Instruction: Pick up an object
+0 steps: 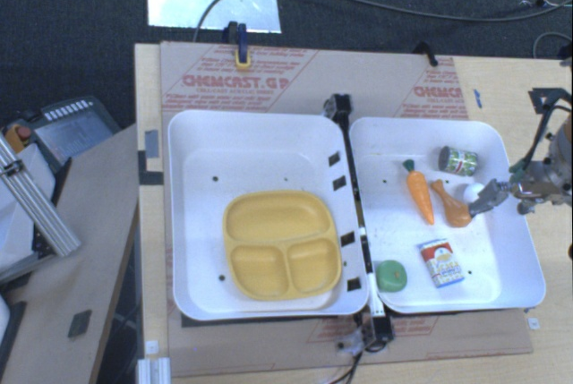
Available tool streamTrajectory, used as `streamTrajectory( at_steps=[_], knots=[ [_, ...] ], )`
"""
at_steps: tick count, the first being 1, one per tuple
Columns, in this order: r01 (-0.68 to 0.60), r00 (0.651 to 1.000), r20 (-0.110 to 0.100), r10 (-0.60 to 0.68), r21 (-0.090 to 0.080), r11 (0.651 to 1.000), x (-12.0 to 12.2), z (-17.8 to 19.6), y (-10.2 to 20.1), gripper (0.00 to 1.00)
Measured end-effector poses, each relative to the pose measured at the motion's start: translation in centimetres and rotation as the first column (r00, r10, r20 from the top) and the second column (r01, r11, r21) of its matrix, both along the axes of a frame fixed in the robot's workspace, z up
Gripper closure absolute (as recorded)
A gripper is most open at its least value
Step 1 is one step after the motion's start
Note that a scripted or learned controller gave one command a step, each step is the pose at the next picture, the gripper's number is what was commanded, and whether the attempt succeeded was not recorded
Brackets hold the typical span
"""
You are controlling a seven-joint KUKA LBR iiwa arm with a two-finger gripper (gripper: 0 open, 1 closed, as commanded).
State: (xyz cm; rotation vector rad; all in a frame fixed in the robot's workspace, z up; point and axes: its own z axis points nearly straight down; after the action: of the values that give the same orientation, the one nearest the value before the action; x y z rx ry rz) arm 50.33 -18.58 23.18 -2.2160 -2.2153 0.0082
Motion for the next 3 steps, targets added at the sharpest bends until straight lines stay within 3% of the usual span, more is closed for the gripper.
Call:
streamTrajectory(
  at_steps=[1,3],
  knots=[
    [-0.003,1.000,0.011,0.003,-0.003,1.000,0.3,0.6,0.0,0.00],
    [-0.001,1.000,0.006,0.001,0.000,1.000,-1.1,-10.0,-0.4,0.00]
  ],
)
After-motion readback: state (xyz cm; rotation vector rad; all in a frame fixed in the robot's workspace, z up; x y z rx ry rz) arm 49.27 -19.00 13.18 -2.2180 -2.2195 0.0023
